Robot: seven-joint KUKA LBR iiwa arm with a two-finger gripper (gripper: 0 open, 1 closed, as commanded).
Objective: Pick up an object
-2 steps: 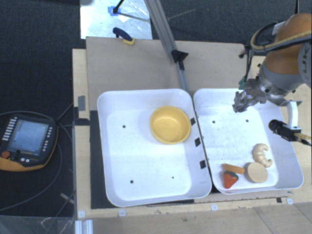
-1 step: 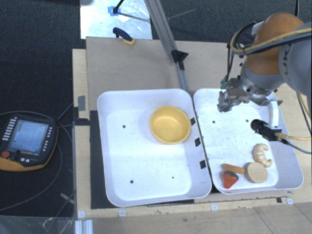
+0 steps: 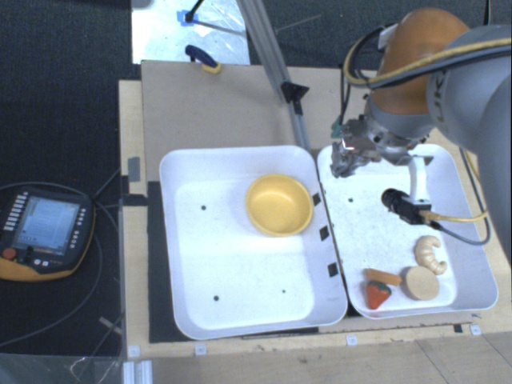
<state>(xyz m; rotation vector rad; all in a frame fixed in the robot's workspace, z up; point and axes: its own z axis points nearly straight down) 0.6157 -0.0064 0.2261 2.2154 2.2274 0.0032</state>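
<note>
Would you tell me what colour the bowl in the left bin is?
Yellow; the round plastic bowl shows plainly in the camera view.

Two white bins (image 3: 240, 310), one yellow bowl (image 3: 278, 204), one croissant (image 3: 430, 253), one tan round disc (image 3: 421, 283), one strawberry (image 3: 378, 294), one orange stick (image 3: 383, 276).

Bright, even overhead light washes the two white bins (image 3: 240, 294) nearly to glare; a blown-out patch of floor (image 3: 184, 22) shines at top. Shadows stay soft, the dark carpet (image 3: 56, 70) looks grainy, and detail is slightly blurred
</note>
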